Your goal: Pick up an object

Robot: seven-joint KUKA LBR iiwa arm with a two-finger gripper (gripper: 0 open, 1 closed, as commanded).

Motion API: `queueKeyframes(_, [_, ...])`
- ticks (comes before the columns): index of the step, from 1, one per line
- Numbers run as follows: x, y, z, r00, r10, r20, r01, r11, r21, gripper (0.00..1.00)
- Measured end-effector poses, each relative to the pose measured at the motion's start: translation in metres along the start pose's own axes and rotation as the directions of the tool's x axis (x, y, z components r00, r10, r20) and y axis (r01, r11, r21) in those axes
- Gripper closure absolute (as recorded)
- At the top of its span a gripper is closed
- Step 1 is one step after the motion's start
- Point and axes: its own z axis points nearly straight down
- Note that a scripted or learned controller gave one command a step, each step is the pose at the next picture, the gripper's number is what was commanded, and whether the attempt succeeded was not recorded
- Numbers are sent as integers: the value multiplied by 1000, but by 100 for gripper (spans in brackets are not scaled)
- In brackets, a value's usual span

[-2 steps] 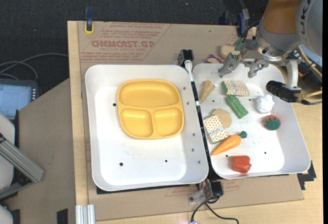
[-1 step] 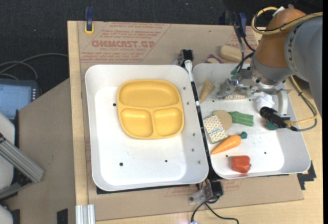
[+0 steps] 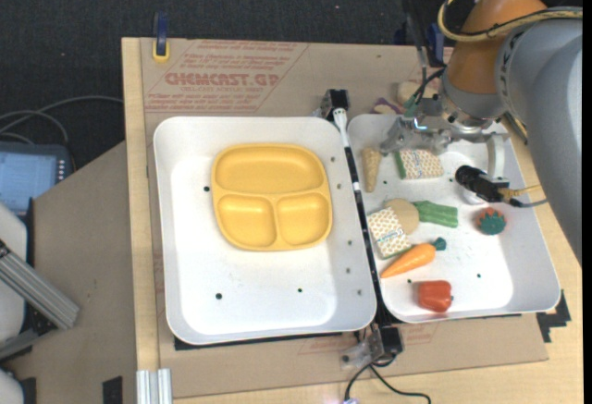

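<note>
Hanging over the 12 o'clock end of the right bin (image 3: 536, 287), the tool (image 3: 418, 129) sits just above a flat, speckled pad (image 3: 421, 164), which lies at its 6 o'clock, very near it. Whether they touch, and whether the tool is open or closed, cannot be told from this angle. At the pad's 9 o'clock a pale, cone-shaped piece (image 3: 370, 169) lies by the bin wall. Toward 6 o'clock lie a smooth green stick (image 3: 437, 214), a beige rounded lump (image 3: 403, 211), a checkered square packet (image 3: 386, 232), a glossy orange carrot (image 3: 409, 259) and a red block (image 3: 435, 295). A round red-and-green toy (image 3: 491, 222) rests at the pad's 4 o'clock. The left bin (image 3: 185, 236) holds a matte yellow three-part plate (image 3: 273, 194). Both bins stand on a brown board-topped bench (image 3: 231, 79).
</note>
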Motion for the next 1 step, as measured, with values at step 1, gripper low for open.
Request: queueKeyframes(1, [-63, -3, -11, 1000, 4, -4, -4, 1000, 6, 0])
